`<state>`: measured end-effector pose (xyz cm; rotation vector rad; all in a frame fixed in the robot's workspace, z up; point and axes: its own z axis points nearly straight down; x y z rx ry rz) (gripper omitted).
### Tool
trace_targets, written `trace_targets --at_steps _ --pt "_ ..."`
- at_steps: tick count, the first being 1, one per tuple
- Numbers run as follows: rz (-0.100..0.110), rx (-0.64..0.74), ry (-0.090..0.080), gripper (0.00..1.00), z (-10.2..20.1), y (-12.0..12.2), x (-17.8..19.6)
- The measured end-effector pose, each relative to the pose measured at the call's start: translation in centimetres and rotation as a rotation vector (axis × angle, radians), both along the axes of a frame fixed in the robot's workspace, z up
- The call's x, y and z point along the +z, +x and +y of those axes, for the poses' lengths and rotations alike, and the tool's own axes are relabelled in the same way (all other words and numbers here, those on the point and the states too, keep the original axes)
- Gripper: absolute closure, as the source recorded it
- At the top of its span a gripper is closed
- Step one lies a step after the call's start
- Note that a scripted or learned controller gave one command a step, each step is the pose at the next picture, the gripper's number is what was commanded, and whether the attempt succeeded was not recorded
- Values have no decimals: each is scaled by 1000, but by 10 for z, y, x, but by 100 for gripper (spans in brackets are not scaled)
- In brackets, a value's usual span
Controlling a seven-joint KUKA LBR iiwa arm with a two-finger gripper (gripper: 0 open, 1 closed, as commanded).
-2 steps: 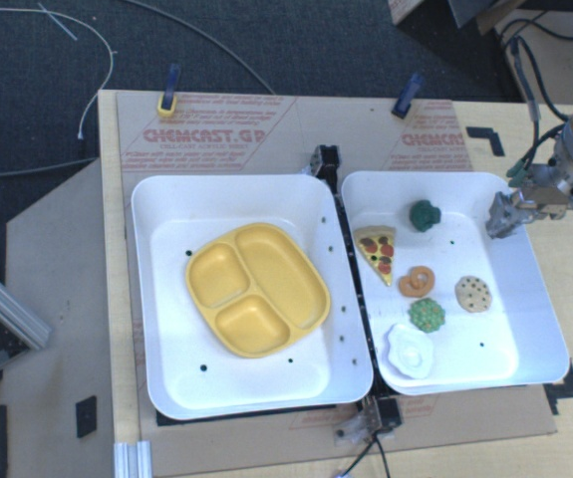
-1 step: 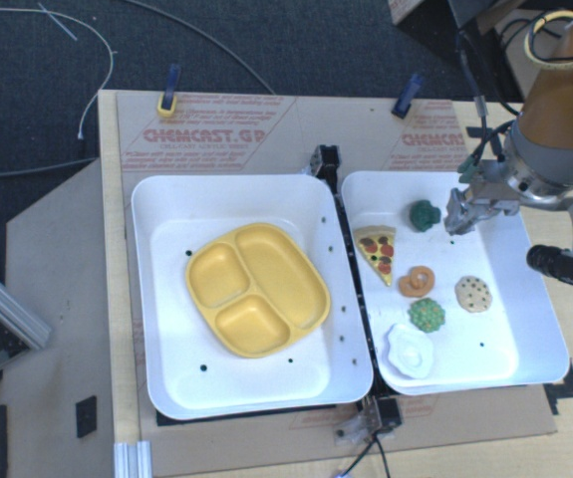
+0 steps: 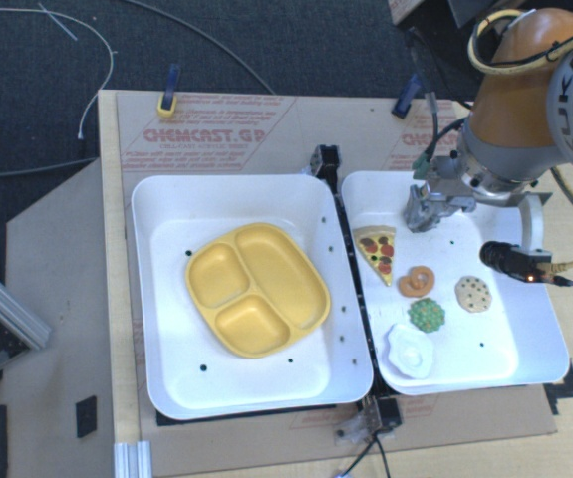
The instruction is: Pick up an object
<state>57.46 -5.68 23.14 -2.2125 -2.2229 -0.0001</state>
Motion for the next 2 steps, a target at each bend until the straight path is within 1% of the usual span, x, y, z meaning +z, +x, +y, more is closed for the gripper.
trace_targets --at_steps 1,2 --pt "-6 2 -2 100 60 9 5" --pt "-6 1 -3 100 115 29 -6"
